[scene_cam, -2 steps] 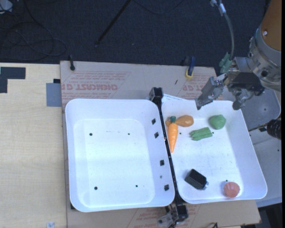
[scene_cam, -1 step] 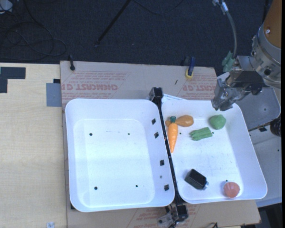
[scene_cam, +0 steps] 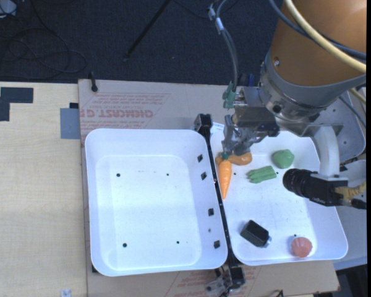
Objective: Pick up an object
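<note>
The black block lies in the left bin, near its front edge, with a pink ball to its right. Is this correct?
Not quite: the camera view shows the black block in the right bin, not the left one. The rest holds: it lies near the front edge, and the pink ball is to its right.

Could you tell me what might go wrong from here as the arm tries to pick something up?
1. The claw is low over two things at once, the carrot and an orange piece beside it, so it may knock one or grab neither.
2. The carrot lies right against the right bin's left wall; a finger could hit that wall.
3. The carrot tapers and might slip out.
</note>
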